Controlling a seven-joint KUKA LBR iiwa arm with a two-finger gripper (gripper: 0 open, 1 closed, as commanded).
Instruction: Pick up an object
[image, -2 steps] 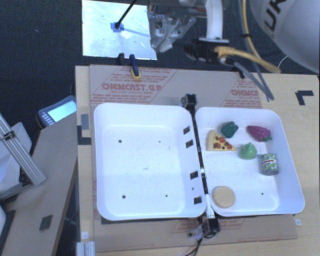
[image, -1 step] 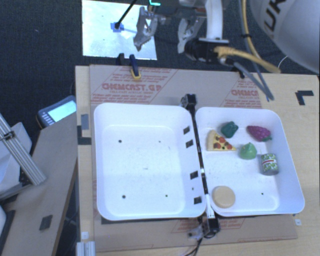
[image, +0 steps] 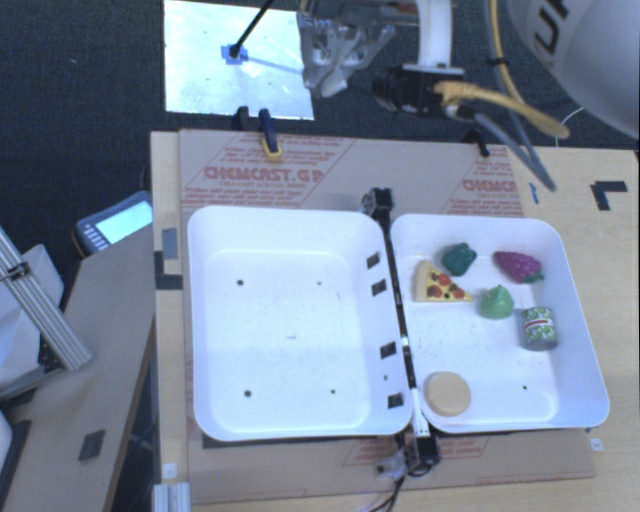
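Note:
The right bin (image: 580, 385) holds several small items. A pizza slice (image: 440, 286) lies near its left wall, with a dark green vegetable (image: 459, 259) just behind it. Purple grapes (image: 518, 266) sit at the back right, a light green pear-like fruit (image: 495, 302) lies in the middle, and a small can (image: 538, 328) is on its side at the right. A tan round bun (image: 447, 393) rests at the front left corner. My gripper (image: 330, 75) hangs high at the top of the view, beyond the bins' far edge and well away from every item, with nothing in it.
The left bin (image: 200, 300) sits beside the right one, joined by a black clipped divider (image: 392, 300). Yellow and grey cables (image: 500, 110) trail from the arm over the back of the board. A shiny metal sheet (image: 215, 60) lies behind, and a side table (image: 80, 330) stands at the left.

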